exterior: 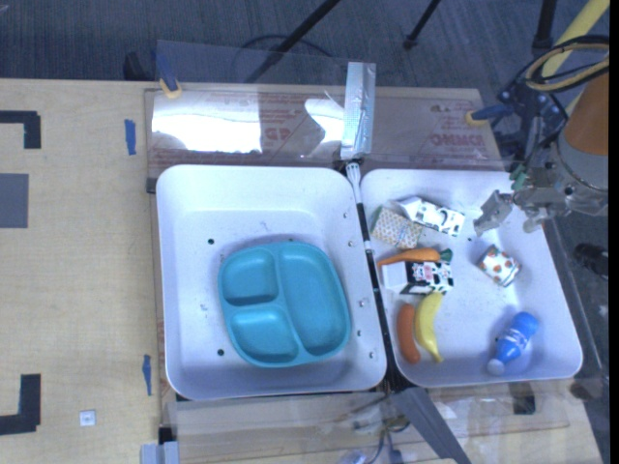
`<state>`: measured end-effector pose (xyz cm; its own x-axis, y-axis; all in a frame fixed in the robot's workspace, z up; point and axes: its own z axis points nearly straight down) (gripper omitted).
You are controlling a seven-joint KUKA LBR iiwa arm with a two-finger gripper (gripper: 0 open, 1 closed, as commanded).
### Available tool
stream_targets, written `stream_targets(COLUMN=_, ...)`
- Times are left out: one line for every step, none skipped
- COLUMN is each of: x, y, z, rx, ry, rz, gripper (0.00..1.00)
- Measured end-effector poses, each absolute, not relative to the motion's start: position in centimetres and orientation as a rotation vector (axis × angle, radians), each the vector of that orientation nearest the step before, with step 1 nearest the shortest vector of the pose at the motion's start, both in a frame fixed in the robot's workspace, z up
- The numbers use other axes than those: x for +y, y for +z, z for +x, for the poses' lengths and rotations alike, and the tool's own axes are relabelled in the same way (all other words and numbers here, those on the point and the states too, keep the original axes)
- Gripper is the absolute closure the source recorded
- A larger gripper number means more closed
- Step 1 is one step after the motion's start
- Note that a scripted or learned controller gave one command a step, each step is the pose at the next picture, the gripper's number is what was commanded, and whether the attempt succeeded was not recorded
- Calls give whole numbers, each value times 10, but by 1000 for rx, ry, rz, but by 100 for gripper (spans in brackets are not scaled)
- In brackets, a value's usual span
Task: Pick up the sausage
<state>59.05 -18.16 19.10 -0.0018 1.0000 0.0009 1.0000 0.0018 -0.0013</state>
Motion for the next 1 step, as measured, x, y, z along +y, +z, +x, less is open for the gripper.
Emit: stream_targets(x=-113, y=94, z=609, rx=-2222, ry=-3, rz=-2228, gripper=0)
